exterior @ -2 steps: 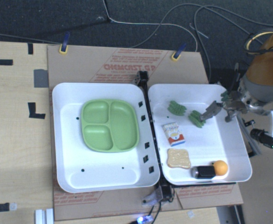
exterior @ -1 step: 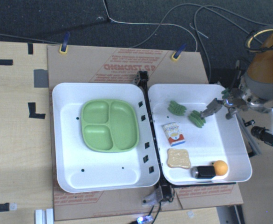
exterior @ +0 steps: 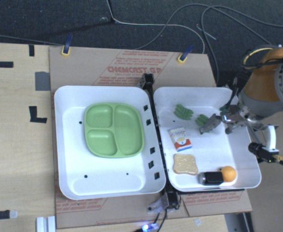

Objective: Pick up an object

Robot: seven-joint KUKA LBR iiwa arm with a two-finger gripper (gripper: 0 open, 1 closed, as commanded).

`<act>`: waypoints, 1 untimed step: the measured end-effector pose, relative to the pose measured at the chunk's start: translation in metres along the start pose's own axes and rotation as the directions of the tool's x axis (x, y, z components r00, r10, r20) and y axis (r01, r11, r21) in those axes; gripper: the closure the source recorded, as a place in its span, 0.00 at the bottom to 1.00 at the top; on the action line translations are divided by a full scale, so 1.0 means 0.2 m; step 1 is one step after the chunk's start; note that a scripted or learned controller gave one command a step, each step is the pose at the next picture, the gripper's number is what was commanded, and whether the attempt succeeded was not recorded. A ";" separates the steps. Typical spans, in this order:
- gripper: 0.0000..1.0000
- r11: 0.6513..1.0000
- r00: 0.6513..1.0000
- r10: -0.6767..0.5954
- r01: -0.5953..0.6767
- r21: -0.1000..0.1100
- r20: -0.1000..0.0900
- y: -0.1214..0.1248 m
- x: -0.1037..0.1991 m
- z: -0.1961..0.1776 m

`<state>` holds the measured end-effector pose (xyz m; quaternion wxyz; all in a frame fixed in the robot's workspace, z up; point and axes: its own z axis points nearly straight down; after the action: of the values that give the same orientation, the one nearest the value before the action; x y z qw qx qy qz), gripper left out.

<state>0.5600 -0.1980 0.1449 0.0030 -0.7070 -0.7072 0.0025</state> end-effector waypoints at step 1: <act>0.00 1.000 1.000 -0.001 0.001 -0.005 0.002 0.03 -0.03 0.28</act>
<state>0.5657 -0.2048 0.0890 0.0007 -0.7067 -0.7075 0.0015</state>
